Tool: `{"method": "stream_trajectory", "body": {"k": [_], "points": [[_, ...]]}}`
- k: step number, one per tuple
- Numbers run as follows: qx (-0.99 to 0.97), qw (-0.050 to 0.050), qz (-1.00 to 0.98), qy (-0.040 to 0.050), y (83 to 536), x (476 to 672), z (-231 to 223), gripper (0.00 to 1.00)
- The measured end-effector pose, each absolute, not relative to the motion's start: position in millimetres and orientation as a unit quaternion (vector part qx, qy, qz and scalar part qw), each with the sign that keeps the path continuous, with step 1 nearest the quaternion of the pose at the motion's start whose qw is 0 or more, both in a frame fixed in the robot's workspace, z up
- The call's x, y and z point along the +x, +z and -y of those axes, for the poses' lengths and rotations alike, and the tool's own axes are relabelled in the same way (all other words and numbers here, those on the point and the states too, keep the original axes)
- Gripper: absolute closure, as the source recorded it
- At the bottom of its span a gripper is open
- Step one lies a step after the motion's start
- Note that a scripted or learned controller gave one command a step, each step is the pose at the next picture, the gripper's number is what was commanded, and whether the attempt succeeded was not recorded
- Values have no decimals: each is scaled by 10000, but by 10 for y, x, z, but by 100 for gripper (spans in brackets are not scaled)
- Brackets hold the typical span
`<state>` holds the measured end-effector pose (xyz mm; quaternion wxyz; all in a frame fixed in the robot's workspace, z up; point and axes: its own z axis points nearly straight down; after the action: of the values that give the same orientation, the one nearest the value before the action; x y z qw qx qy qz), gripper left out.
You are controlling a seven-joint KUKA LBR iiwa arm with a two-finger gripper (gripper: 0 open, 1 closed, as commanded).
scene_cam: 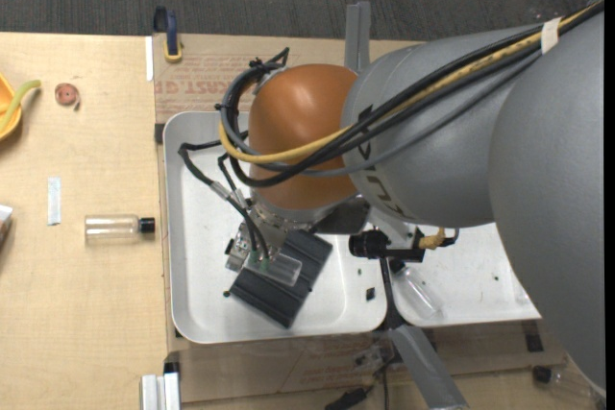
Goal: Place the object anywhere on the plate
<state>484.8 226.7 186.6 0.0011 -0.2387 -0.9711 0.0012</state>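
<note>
Dark ribbed rectangular block (pixel 281 281) in white bin (pixel 192 235).

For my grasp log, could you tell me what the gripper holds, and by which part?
That cannot be told: the gripper sits low over the left bin, hiding whatever is beneath.

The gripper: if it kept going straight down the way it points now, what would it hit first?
Most likely the white floor of the left bin. The gripper points down over that bin, its dark body hiding what lies right beneath it, so something unseen could be under there. Depth is hard to judge from this view.
</note>
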Motion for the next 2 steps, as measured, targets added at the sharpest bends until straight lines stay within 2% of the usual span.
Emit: {"method": "stream_trajectory", "body": {"k": [1,2], "points": [[-1423,-12,9898,3,3917,5674,-2276,100],[-1305,8,9914,7,2299,4908,-2278,100]]}}
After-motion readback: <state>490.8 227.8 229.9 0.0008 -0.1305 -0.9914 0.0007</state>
